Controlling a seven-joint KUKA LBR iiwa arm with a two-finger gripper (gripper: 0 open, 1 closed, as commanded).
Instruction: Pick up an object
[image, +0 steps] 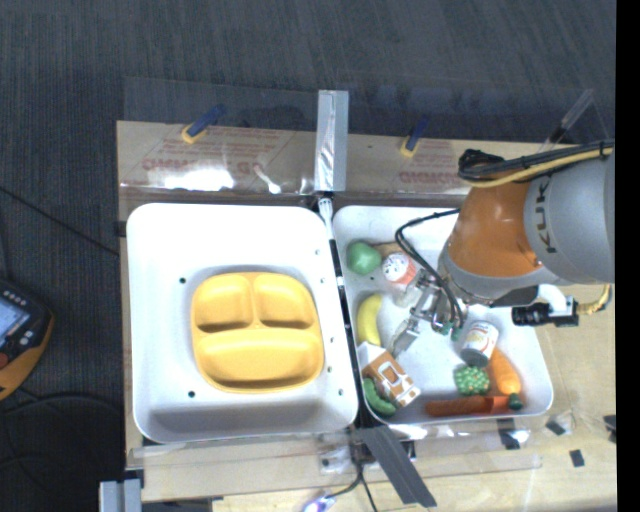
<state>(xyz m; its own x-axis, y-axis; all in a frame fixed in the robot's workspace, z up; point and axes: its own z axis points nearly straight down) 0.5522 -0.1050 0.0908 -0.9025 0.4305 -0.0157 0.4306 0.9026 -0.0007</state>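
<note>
Right bin, gripper over clutter.
Gripper (420, 318) hangs with fingers spread and nothing between them; yellow banana (370, 318) lies just beside its left fingertip, long axis parallel to the bin (345, 250) wall, nearest candidate.

Left shallow white plastic bin (160, 330): holds one yellow three-compartment plastic tray (258, 330), flat near centre, its two small compartments on the far side. Brown cardboard-coloured bench (250, 150) under both bins, clear plastic sheet (225, 160) taped over its far strip. Two blue-and-yellow clips (202, 123) (413, 139) at that far edge, well apart. Silver upright strip (332, 140) between the bins' far ends. Dark grey carpet floor (60, 100) all round. Black-and-orange device (20, 335) on floor at the left edge.
</note>
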